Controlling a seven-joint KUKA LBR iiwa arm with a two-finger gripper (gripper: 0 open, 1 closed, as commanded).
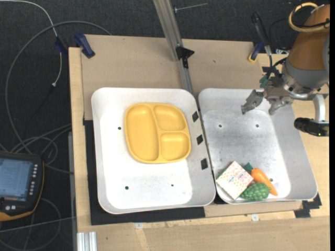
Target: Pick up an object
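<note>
1. Where the arm [309, 41] reaches in from the right, its hand [263, 104] hangs over the far part of the right bin [246, 140], near that bin's far edge.
2. Its two fingers [250, 103] are spread apart, pointing down and toward the bin floor, and nothing lies between them.
3. Three things sit bunched in the right bin's near corner, well apart from the hand: a card [234, 180] (white, with small coloured spots), an orange carrot [263, 179] just beside it, and a green bumpy toy [256, 192] in front of the carrot.
4. The card leans on the bin's near rim, and the carrot and the green toy touch each other.
5. The left bin [152, 187] holds a yellow tray [157, 132] with three compartments, lying flat toward the bin's far half.
6. Both bins rest side by side on a tan worktop [131, 51], their inner edges touching or nearly so; I cannot tell which.
7. A metal rail [168, 20] runs at a slant from the top of the view down to the gap between the bins.
8. Blue clamps [84, 45] grip the worktop's far left edge.
9. A pendant [18, 184] with a lit screen lies on the dark floor at the left, with cables [31, 77] looped near it.
</note>
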